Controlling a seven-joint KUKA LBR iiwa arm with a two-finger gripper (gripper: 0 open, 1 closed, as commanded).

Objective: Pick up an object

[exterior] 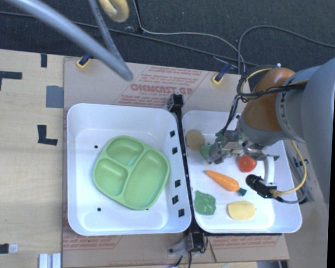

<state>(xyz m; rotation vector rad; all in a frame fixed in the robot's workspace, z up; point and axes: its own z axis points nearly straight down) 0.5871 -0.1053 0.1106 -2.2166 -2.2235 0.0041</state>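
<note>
The right bin (283, 221) holds several toy foods. A tan round piece (194, 139) lies at its back left, with a small green piece (205, 150) just beside it. An orange carrot (222, 180) lies in the middle and a red tomato (247, 163) sits to its right. A green leafy piece (205, 203) and a pale yellow piece (241, 209) lie near the front wall. My gripper (217, 153) hangs low over the bin's back left part, right against the small green piece and just above the carrot. The wrist hides its tips.
The left bin (77, 154) holds a light green divided plate (132, 172). A black divider (180, 159) runs between the two bins. Cables (282, 192) loop from the wrist over the right bin's right side. The grey arm with its orange band (267, 102) covers the bin's back right.
</note>
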